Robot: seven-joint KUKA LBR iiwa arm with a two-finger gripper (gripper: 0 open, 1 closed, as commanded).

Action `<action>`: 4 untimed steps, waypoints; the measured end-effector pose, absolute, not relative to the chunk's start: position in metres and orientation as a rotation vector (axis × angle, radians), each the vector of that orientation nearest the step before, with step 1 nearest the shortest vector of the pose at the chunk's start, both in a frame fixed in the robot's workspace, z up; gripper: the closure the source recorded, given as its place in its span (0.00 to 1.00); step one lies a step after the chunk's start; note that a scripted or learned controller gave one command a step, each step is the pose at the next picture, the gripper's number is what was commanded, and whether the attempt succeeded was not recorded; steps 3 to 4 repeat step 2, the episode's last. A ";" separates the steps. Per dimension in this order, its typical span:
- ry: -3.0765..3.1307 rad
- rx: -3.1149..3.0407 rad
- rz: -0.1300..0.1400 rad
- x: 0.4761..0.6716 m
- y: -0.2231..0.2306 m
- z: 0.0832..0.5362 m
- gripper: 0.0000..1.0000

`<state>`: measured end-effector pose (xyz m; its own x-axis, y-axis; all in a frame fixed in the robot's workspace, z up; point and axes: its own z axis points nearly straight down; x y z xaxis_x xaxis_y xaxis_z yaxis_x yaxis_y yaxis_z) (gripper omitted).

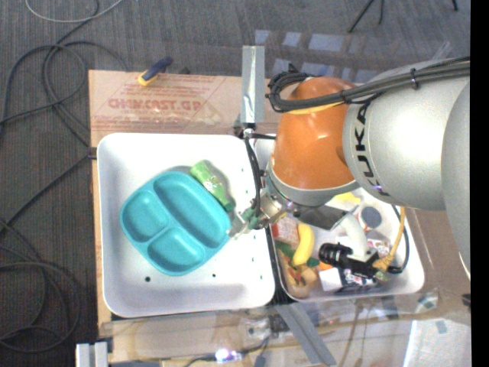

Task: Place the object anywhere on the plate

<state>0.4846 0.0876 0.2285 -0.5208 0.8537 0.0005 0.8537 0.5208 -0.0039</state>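
A: In the camera view, where does the claw [246, 222] sit?

B: At the right rim of the teal plate [177, 222], over the left bin [137, 293]. I cannot tell its grip.

A: And the object?

B: The green object [212, 180] lies up-left of the claw, touching the plate's upper right rim, long axis slanting down-right.

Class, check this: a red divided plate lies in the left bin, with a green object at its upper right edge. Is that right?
Not quite. The camera view shows the divided plate is turquoise, not red. It lies in the left bin, with the green object at its upper right edge.
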 end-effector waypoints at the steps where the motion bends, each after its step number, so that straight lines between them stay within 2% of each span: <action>1: -2.737 -1.537 0.005 0.485 0.088 0.229 0.00; 2: -2.737 -1.535 0.006 0.485 0.088 0.237 1.00; 4: -2.737 -1.535 0.006 0.485 0.088 0.237 1.00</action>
